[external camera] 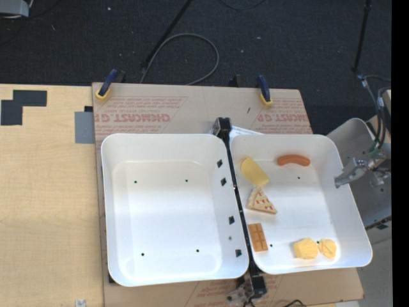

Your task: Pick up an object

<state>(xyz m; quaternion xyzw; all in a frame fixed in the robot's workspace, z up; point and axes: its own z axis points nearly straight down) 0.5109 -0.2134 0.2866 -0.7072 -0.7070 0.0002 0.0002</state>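
Illumination even and bright from overhead; the white bins (166, 142) show mild glare. Shadows soft and faint. Focus slightly soft throughout; the dark floor (128, 31) is underexposed.

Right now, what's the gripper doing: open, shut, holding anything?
Gripper: at the right bin's right rim, apart from the food pieces; open or shut cannot be told from this view, and nothing is seen held.
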